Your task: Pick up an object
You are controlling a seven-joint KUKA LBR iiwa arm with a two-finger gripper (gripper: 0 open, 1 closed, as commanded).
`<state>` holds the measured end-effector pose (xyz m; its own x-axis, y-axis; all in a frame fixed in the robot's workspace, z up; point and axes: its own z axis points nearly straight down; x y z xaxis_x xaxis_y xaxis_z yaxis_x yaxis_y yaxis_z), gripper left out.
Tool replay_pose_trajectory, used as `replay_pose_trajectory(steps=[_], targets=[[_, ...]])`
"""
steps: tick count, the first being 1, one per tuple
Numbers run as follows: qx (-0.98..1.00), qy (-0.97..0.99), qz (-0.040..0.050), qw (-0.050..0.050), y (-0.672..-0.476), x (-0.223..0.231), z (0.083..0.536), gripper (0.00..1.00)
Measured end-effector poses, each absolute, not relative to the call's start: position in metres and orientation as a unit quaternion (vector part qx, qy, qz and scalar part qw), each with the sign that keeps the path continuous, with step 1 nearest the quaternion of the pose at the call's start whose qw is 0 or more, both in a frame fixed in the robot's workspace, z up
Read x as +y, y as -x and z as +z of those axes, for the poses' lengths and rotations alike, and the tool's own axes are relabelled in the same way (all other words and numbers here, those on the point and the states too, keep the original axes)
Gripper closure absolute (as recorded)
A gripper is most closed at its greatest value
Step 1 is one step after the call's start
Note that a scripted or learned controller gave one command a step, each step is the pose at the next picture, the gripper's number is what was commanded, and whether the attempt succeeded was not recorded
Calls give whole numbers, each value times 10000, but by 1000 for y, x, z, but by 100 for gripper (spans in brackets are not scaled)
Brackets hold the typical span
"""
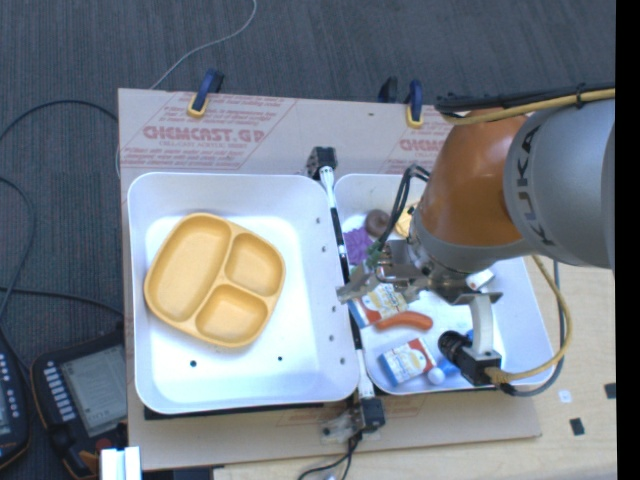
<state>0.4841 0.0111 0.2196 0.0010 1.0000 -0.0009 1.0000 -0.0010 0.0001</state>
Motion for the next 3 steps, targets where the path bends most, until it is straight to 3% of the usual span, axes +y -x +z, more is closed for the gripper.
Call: replay_pose_trajectory(steps=[3], targets=[[7083,-7060,7,3,-486,13,248,100]])
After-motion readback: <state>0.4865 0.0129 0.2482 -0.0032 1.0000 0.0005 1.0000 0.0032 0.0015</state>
